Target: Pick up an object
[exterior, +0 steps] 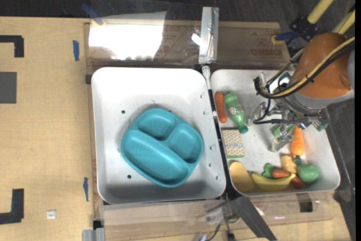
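The claw [285, 134] is hard to read from up here: it is a tangle of metal and black cabling low in the right-hand shallow white bin [333, 169], and I cannot tell how it is set or whether it grips anything. Just beside it, toward that bin's near corner, stands a small orange carrot-like piece [297, 143], so close that I cannot say if they touch. The grey arm with its orange band [326, 68] comes in over the bin's far right rim, its upper part cut off at the edge, bent steeply down into the bin.

Around the claw, all inside the right bin: a green bottle-shaped toy [234, 111] and a thin orange stick [220, 107] lie side by side near the wall shared with the left bin; nearer to us along that wall sits a small patterned square packet [233, 143]. Along the near wall crowd a yellow banana [271, 180], a yellow scoop shape [241, 175], a red-and-green piece and a round green toy [309, 172], jumbled and partly overlapping.

The left white bin [107, 121] holds a teal divided plastic plate [162, 145]. Both bins rest on the counter [39, 121].
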Tool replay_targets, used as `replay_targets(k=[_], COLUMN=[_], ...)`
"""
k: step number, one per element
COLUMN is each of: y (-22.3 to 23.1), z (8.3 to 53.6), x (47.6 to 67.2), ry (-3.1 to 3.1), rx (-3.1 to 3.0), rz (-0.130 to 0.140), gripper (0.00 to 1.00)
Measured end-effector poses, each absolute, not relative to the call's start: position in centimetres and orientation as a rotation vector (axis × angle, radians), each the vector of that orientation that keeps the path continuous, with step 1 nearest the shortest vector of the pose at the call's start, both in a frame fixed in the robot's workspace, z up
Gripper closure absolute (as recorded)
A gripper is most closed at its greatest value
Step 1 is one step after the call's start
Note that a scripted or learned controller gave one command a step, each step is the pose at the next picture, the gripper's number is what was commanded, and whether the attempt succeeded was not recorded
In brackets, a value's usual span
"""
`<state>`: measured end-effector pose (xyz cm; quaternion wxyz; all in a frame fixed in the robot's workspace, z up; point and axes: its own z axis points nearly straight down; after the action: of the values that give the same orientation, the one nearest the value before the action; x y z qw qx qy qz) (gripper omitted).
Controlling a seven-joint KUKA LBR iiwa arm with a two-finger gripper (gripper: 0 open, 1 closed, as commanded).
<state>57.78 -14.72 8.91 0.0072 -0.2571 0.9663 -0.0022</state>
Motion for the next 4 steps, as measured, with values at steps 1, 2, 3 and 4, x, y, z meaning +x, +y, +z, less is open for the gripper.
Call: replay_targets(k=[1,2,3,4], y=[-19.4,-21.5,-18.2,-18.0], z=[8.9,8.7,8.9,10.0], x=[54.4,57.6,57.1,57.5], ry=[2.957,2.783,2.698,2.691], rx=[-1.029,-1.437,-1.592,-1.583], rz=[-0.009,0.014,-0.009,-0.009], gripper=[0.00,0.00,0.00,1.00])
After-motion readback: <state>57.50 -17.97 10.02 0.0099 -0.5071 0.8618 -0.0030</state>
